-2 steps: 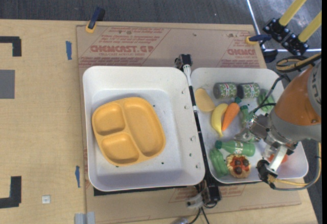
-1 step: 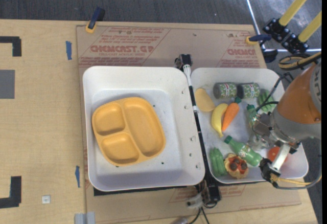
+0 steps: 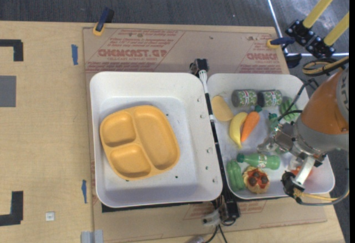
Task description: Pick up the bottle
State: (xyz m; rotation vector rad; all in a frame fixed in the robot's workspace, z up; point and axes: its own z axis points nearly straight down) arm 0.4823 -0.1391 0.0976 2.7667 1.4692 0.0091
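Well, going big to small. The arm [image 3: 324, 117] reaches in over the right bin [image 3: 260, 77], well to the view's right of the carrot [image 3: 250, 124]. The left bin [image 3: 138, 89] sits far to the view's left of the carrot and holds just a yellow divided plate [image 3: 138, 141], which has no part in this job.

The green bottle [image 3: 260, 161] lies on its side on the bin floor, just below the carrot in the view, cap end toward the left bin. A dark labelled container [image 3: 256, 97] lies above the carrot near the bin's far wall (could be a 2nd bottle, can't tell at this res.). The gripper [image 3: 277, 145] is low in the bin, below and to the view's right of the carrot, right by the green bottle's base end. Its state can't be read: open or closed, no way to say, and contact w/ the bottle isn't clear either.

Smaller stuff: a banana [image 3: 237, 128] touches the carrot on its left-bin side, and a pizza toy [image 3: 257, 179] sits below the carrot, just past the bottle.

Progress, as I judge it: approach looks about done, but the grasp isn't confirmed and the lift isn't done, since the bottle lies flat in the bin. Left to do: secure the grip, then raise it clear.
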